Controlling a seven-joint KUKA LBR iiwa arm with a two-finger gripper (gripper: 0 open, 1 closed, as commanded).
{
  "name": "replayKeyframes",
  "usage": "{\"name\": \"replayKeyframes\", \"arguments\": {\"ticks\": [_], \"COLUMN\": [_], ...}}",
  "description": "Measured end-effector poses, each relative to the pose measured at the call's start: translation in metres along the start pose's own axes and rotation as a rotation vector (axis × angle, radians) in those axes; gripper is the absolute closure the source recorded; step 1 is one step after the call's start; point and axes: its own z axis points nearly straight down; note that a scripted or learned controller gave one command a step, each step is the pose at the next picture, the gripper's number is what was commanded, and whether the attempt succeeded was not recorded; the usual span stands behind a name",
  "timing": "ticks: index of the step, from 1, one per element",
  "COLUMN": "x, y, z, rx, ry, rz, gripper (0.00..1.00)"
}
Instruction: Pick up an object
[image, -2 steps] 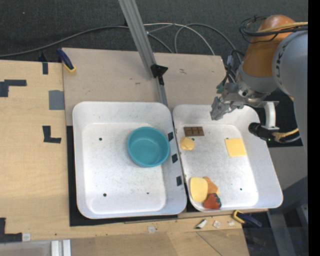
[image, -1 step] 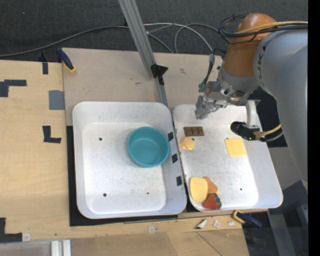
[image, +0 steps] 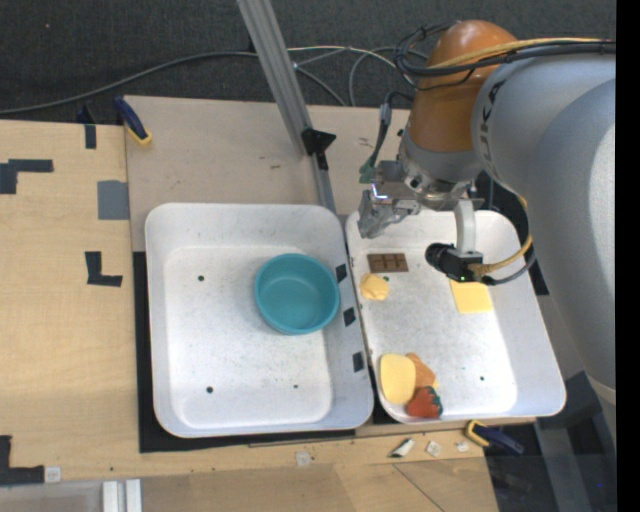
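Note:
My gripper (image: 378, 218) hangs over the far left corner of the right bin (image: 520, 385), just above a brown chocolate bar (image: 387, 263). Nothing shows between its fingers. Close in front of the bar lies a small pale yellow lump (image: 374, 288). A yellow flat square (image: 471, 296) rests to the right, near the black cable connector. At the bin's near left corner sit a yellow rounded piece (image: 397, 377), an orange piece (image: 424, 373) and a red strawberry (image: 425, 403). A teal bowl (image: 295, 292) stands in the left bin (image: 200, 370).
A slanted metal pole (image: 290, 100) rises behind the bins. The grey arm with its orange band (image: 455, 70) covers the far right of the right bin. A blue-yellow clamp (image: 135, 122) sits at the bench's far left, another clamp (image: 490, 436) at the near edge.

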Motion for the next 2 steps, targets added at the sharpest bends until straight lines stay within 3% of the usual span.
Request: {"name": "replayKeyframes", "arguments": {"ticks": [2], "x": [0.093], "y": [0.006], "z": [-0.004], "rx": [0.0], "ry": [-0.002], "rz": [0.001], "gripper": [1.0]}}
